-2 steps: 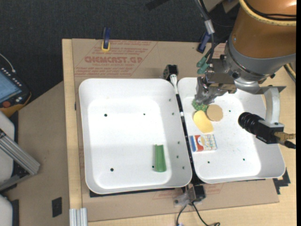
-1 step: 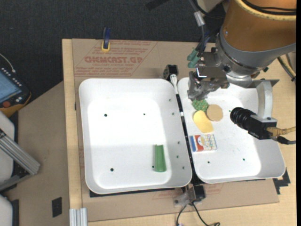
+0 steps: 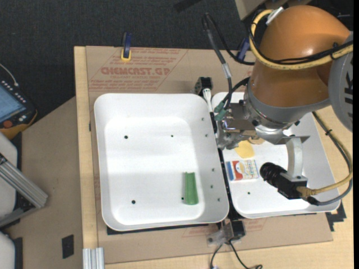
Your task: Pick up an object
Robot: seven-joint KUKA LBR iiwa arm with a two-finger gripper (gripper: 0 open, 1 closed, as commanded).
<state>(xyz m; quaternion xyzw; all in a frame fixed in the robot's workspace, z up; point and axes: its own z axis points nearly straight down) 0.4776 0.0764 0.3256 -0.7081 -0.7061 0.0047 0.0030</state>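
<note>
I hang low over the right bin (image 3: 314, 203), near its left wall, because the things worth grabbing lie there: a yellow piece (image 3: 244, 150) just under my gripper (image 3: 238, 134) and a small printed card (image 3: 244, 169) beside it toward the front edge. Whether my gripper is released or clenched I cannot tell. A green block (image 3: 190, 188) lies by the left bin's (image 3: 112, 150) front right corner, well apart, while my black camera mount (image 3: 280, 179) crowds the card.

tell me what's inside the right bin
A yellow piece and a small red, white and blue card lie near the right bin's left wall. The arm covers the bin's upper part.
</note>
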